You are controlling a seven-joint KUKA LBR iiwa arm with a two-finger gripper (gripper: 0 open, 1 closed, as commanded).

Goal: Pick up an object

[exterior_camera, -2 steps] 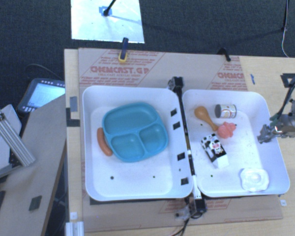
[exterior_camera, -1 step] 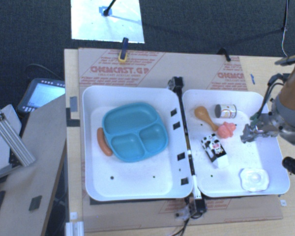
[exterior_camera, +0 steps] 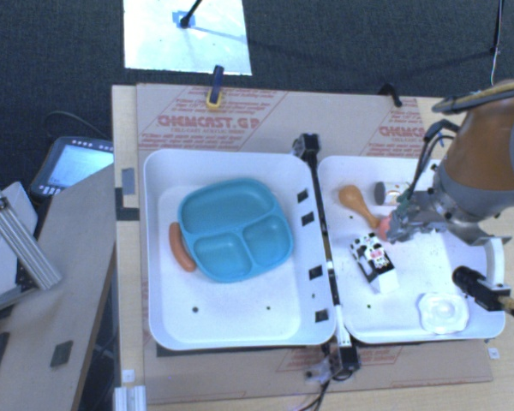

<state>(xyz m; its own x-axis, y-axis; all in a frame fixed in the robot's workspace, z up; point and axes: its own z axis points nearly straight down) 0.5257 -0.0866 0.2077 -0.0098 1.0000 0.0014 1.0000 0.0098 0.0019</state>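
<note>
- Two white bins sit side by side, and the claw (exterior_camera: 397,227) hangs low over the middle of the right bin (exterior_camera: 411,328).
- I cannot tell if the claw is open or closed, because the arm's big grey end blocks the look at it.
- The closest thing to pick up is the orange spoon (exterior_camera: 355,199). Its round end lies on the far left side of the right bin, and its thin handle runs right up to the claw.
- I think the claw might catch just the tip of the handle. The handle looks thin and smooth, so the spoon could slip out or tip down when the arm goes up.
- A little black-and-white cow toy (exterior_camera: 371,253) lies just on the near side of the claw. If the claw drifts that way, it could bump the toy and push it.
- A small grey cylinder (exterior_camera: 380,193) sits just beside the spoon, on the far side. It is round, so one knock could make it roll.
- A white round lid (exterior_camera: 441,311) lies in the near right corner, well apart from the claw. It looks flat and would be hard to grab.
- A blue plate (exterior_camera: 236,229) and a sausage (exterior_camera: 182,247) lie in the left bin (exterior_camera: 158,315), far from the claw, so they look safe.
- If the claw goes too low, it could press on the bin floor and catch nothing.
</note>
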